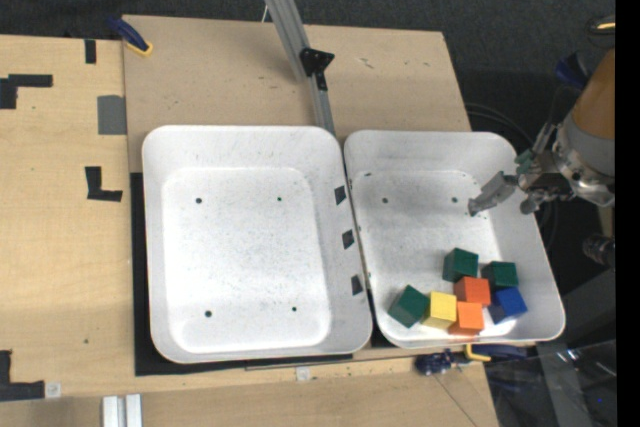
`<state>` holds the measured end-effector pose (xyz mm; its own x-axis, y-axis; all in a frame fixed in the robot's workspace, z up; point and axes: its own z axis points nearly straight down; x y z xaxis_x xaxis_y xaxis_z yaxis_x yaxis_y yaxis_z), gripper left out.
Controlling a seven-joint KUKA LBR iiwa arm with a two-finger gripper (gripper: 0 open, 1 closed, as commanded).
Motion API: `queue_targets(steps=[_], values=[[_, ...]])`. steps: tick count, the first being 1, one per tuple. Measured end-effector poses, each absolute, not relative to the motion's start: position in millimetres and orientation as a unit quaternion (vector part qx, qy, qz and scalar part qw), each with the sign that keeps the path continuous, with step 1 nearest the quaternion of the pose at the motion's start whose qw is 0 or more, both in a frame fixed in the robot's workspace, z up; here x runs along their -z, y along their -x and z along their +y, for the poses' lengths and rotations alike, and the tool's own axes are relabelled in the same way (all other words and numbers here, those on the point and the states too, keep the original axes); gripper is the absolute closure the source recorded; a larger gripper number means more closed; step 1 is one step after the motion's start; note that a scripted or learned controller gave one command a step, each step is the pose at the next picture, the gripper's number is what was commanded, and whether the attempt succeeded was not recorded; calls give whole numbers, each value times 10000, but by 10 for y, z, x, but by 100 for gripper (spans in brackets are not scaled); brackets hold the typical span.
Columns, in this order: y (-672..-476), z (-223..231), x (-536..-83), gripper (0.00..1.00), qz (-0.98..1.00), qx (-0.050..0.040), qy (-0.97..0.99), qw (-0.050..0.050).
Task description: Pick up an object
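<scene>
At the right bin's (420, 165) five o'clock corner, nearest the camera, small blocks huddle: an orange block (469, 315), yellow (442, 305), two green, blue (508, 302). They are cube-like, with no evident long axis. Farther back, at three o'clock, the tool (505, 187) hovers over the bin's rim, fingers spread, pinching nothing. The left bin (240, 245) sits on the counter (220, 65).

Green (460, 264), orange (474, 291), yellow (443, 306) and blue (509, 302) blocks lie in a speckled white bin (420, 165).
</scene>
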<state>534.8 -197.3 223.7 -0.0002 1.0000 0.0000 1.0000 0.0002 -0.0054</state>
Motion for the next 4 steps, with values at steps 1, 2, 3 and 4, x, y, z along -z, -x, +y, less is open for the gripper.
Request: queue_targets(steps=[1, 2, 3, 4], values=[[-5334, -1861, -1711, 0, -7076, -19, 7066, 28], [-5327, -1867, -1274, 0, -7074, -20, 7068, 23], [-5337, -1861, -1398, 100, -7078, -9, 7064, 13], [-5337, -1758, -1891, 100, -7080, 10, 7063, -17]])
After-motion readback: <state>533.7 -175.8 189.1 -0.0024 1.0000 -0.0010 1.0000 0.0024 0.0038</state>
